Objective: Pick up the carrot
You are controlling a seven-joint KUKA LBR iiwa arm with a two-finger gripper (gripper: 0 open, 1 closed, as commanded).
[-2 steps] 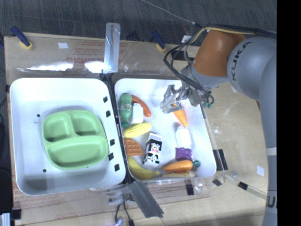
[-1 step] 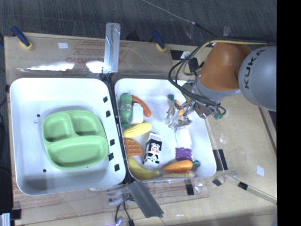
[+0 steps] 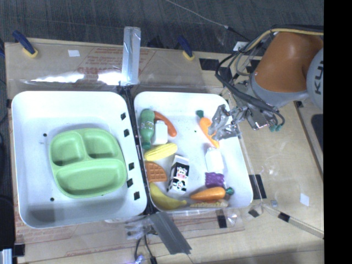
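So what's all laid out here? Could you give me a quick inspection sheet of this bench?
Surface: wooden bench bearing two shallow white bins, left bin and right bin.
Job's things: small orange carrot with green top in the right bin's upper right; a larger orange carrot near its lower edge.
Clutter: green sectioned plastic tray in the left bin; yellow banana, corn cob, green bottle, purple block, small cow-print carton.
Grippers: metal two-finger gripper beside the small carrot.
Cables: black cables looped at the wrist.
Surroundings: dark floor.
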